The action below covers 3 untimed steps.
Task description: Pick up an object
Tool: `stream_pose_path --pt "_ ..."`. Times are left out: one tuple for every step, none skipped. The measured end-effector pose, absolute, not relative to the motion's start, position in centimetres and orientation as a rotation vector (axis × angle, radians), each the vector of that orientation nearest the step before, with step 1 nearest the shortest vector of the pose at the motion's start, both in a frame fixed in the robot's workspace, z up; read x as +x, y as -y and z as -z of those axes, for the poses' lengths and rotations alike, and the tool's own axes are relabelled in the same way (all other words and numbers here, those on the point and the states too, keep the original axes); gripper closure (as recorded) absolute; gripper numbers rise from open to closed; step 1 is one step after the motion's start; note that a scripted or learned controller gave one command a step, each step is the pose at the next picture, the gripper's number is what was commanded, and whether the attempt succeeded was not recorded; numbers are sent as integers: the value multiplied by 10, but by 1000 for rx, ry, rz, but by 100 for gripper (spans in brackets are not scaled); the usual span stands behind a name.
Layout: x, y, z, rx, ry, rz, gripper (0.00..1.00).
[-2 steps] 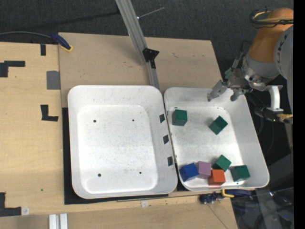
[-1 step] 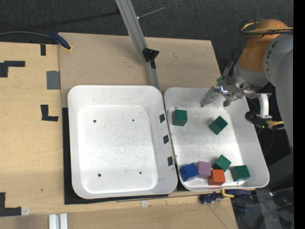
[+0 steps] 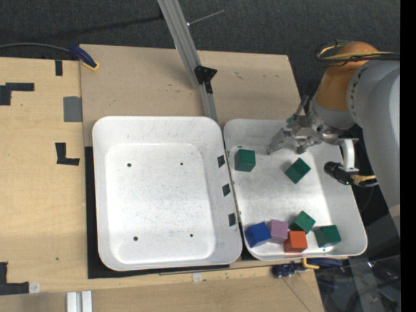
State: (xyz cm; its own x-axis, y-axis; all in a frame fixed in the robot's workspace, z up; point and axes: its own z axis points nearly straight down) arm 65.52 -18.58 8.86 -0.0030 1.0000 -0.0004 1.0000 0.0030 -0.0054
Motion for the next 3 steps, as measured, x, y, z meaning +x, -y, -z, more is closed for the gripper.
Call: stream_pose_path --pt "657 185 -102 -2217 2226 -4 100" --pt "669 185 -156 -2223 2227 4 100" --pt "661 186 -204 -2223 2225 3 100"
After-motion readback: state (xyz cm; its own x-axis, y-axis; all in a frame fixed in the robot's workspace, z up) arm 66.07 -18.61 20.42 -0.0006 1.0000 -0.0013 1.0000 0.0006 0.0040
